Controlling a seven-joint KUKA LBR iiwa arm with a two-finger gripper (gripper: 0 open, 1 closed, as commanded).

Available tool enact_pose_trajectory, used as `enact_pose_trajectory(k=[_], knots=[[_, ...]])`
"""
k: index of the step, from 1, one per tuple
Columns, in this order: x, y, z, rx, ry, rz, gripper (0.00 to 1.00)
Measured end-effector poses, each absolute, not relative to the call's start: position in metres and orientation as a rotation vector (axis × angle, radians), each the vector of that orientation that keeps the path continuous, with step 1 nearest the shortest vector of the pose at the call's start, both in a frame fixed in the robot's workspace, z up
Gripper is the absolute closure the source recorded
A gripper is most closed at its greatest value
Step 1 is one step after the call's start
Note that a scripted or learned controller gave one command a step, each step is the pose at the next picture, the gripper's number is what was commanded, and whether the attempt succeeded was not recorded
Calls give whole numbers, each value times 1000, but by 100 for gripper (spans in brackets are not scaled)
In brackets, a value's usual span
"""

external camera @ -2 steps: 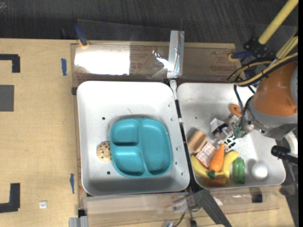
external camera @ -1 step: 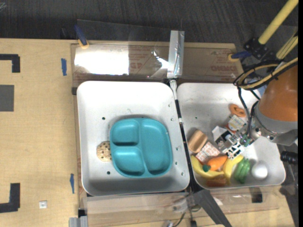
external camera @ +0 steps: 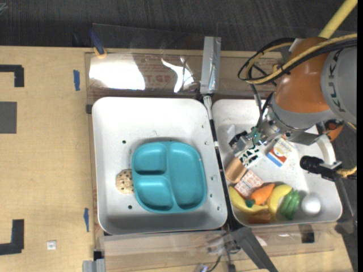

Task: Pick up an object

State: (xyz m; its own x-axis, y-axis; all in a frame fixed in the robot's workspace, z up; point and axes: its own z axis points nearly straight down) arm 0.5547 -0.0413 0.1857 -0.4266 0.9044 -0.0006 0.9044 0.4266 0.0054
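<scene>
The pincer [external camera: 248, 147] hangs low over the right bin [external camera: 329, 217], near that bin's left wall. It is dark and small in the camera view, so I cannot tell how it is set, and I cannot tell if anything is in it. Above it and to its right is the grey arm [external camera: 340, 89] with its big orange band [external camera: 303, 84]. Yellow and black cables [external camera: 266, 61] loop up past the band.

Just under the pincer is a brown thing [external camera: 233, 169], but it is too blurry to name. Right beside that, a bit lower, lies a small pink and white packet [external camera: 249, 182]. To the right of the pincer, close by, is a white card with red and blue on it [external camera: 279, 152].

Lower down, along the bottom of the bin, toy food sits in a bunch. There is a yellow banana [external camera: 244, 204], an orange carrot [external camera: 262, 194], a green piece [external camera: 289, 203] and a shiny silver ball [external camera: 311, 204]. They touch each other or lie very close. Any of these could be the thing to pick up, and all of them rest in the bin.

Far to the left of the pincer is the left bin [external camera: 108, 152]. A teal plate with sections [external camera: 168, 175] lies in it. A little spotted cookie [external camera: 124, 181] sits just at the plate's left side.
</scene>
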Motion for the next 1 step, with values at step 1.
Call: enact_pose_trajectory(k=[1], knots=[[543,-52,185,1400,2813,0,100]])
